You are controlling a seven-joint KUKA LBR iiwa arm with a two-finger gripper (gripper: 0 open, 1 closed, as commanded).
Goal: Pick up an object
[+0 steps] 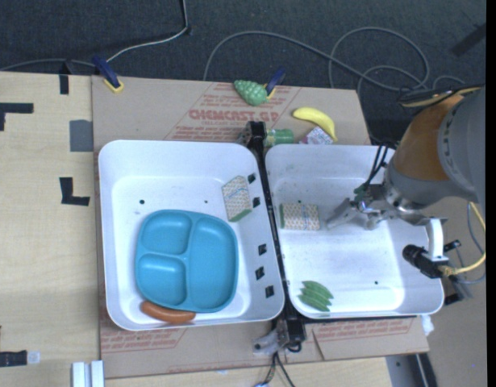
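A small square sponge-like pad (pixel 300 216), beige with a fine speckled weave, lies flat on the floor of the right bin (pixel 344 260), in that bin's upper left part. Just to its right the gripper (pixel 338 214) reaches in low from the right side of the frame, its metal tip pointing toward the pad; a narrow gap seems to separate them, and nothing is visible between the fingers. How far the fingers are spread cannot be made out from this angle. Behind the gripper the arm shows its grey body and orange band (pixel 421 147) at the right edge.

In the lower middle of the same bin rests a green pea-pod-shaped toy (pixel 316 294), smooth and leaf-like, well apart from the pad.

The left bin (pixel 127 176) is a shallow white plastic tray with rounded corners. It holds a glossy blue divided plate (pixel 185 258) with three compartments, an orange sausage-shaped toy (pixel 167 313) touching the plate's lower edge, and a second speckled pad (pixel 237 195) tilted against the right wall.

Both bins sit on a sheet of brown cardboard (pixel 207 115) with red lettering. On it above the bins lie a knobbly green toy (pixel 251 91) and a smooth yellow banana (pixel 314 122).
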